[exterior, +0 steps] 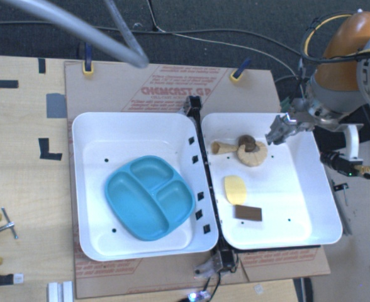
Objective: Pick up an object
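Note:
The right bin (311, 187) holds a tan mushroom-shaped toy (245, 150) with a brown cap at its upper middle, a pale yellow piece (235, 189) below it, and a small brown block (248, 213) nearer the front. My gripper (277, 131) hangs over the bin's upper right part, just right of the mushroom toy and apart from it. Nothing shows between its fingers. The grey arm with its orange band (345, 39) comes in from the upper right.
The left bin (87, 168) carries a blue divided plate (149, 196). A black divider (201, 168) runs between the bins. Cables cross the dark floor at the back, and a grey metal bar (65, 21) slants across the upper left.

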`<state>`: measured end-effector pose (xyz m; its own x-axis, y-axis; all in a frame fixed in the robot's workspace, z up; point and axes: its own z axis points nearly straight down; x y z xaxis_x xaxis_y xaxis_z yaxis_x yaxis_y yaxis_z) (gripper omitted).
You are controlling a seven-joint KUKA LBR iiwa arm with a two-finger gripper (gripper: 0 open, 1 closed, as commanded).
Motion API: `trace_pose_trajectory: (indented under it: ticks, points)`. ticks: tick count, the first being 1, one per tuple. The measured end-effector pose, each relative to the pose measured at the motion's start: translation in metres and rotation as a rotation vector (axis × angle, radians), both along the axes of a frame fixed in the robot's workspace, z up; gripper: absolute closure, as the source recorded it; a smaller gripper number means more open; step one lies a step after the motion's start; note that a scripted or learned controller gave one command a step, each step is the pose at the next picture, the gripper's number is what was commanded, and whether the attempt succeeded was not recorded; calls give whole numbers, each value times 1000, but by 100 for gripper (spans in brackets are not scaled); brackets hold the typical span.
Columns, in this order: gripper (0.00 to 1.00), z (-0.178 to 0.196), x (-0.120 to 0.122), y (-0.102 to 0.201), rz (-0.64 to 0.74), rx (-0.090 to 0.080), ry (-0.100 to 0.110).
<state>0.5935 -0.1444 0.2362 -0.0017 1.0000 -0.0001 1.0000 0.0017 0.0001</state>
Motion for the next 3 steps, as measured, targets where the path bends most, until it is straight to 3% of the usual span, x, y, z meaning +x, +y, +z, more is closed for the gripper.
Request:
trace_pose_trajectory:
  ticks: [3]
  points:
    - [100,-25,-24,154,5,1,4]
